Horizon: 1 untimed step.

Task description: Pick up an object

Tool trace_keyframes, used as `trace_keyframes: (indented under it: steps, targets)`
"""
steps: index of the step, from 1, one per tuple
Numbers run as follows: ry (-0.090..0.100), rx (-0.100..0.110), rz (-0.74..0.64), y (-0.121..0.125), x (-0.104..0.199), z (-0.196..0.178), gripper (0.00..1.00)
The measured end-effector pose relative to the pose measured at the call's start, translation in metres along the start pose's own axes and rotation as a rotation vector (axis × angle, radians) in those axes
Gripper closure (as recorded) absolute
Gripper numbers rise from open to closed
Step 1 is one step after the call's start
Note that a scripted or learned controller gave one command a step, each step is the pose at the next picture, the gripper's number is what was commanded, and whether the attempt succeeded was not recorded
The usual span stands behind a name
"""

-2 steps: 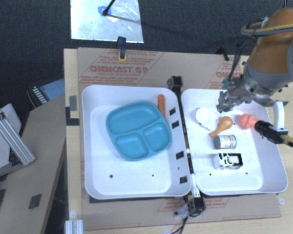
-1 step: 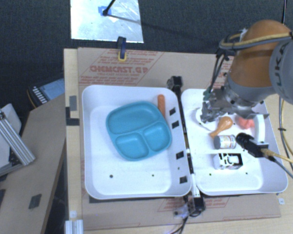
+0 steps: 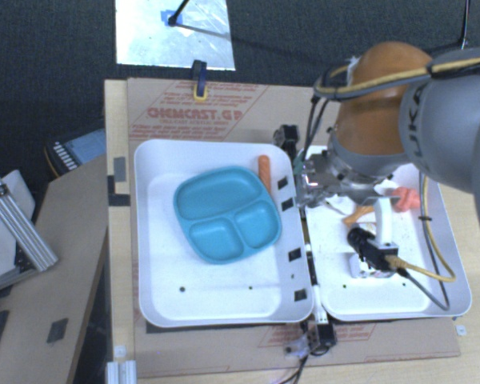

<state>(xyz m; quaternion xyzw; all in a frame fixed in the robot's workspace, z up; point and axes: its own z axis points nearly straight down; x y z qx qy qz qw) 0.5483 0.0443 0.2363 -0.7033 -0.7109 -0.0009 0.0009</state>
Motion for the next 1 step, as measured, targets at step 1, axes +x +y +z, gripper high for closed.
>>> trace_keyframes:
  steps: [1]
  targets:
    - [-0.001,0.000,0.001,-0.0090,0.0522,0.0103,1.00]
